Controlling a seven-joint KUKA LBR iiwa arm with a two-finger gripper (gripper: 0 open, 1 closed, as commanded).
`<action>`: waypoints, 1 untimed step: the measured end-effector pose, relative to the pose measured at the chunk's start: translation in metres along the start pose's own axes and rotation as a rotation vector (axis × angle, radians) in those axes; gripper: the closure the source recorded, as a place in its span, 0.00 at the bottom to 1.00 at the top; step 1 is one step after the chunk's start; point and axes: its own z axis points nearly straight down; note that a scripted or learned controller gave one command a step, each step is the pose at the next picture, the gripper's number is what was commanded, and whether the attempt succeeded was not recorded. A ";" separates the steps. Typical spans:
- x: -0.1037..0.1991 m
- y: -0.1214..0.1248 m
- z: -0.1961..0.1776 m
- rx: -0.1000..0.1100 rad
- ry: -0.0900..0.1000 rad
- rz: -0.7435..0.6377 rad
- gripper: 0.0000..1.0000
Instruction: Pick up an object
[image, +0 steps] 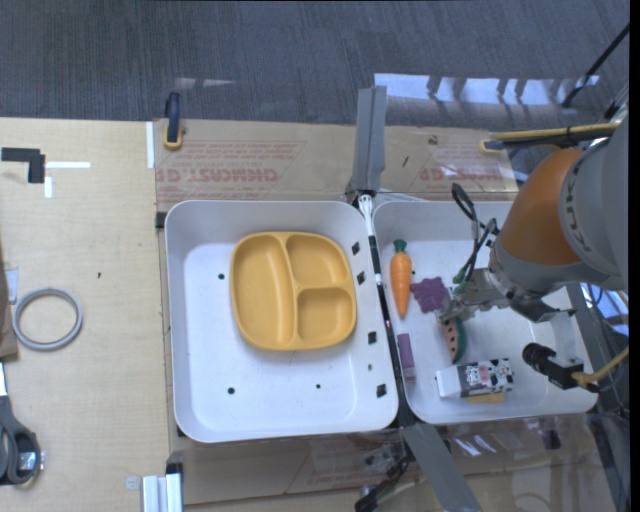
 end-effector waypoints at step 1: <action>0.007 -0.018 -0.013 -0.004 0.002 -0.341 1.00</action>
